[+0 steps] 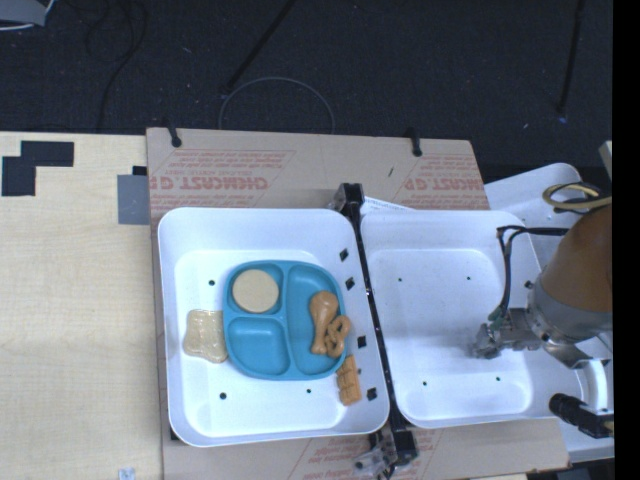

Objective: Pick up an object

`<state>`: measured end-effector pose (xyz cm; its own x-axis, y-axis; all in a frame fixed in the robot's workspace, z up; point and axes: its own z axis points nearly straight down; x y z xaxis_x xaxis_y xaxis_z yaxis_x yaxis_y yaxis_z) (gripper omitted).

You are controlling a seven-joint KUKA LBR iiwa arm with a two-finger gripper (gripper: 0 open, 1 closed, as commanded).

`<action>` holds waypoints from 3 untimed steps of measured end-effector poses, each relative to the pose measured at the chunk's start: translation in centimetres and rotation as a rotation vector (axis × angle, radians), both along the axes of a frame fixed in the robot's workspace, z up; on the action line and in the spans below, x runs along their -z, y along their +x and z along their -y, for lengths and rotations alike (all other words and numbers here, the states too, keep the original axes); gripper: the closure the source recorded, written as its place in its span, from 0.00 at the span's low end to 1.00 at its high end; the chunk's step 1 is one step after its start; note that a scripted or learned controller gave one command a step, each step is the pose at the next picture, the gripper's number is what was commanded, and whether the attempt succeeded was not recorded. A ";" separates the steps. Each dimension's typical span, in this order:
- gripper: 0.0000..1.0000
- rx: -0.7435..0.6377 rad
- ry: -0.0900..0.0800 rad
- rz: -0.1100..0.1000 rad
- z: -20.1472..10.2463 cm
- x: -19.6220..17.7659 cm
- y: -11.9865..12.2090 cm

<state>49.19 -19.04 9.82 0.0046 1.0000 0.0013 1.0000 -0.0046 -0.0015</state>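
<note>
The arm [585, 268] is cut off at the right side. The gripper [490, 340] is small and dark, so its shape is hard to see. The little brown thing [348, 380] by the blue plate [282, 320] is too small to tell.

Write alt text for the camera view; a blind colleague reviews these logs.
The arm's hand hangs low in the right bin. The left bin holds a blue divided tray with tan food-like pieces in and beside it.
</note>
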 end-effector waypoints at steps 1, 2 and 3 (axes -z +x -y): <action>1.00 0.001 -0.002 0.003 1.0 -5.4 -0.5; 1.00 -0.006 -0.003 0.005 1.1 -11.5 -1.0; 1.00 -0.006 -0.002 0.003 1.2 -14.4 -0.9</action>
<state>48.26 -20.19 24.20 -0.0016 1.0000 -0.0004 1.0000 0.0016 0.0013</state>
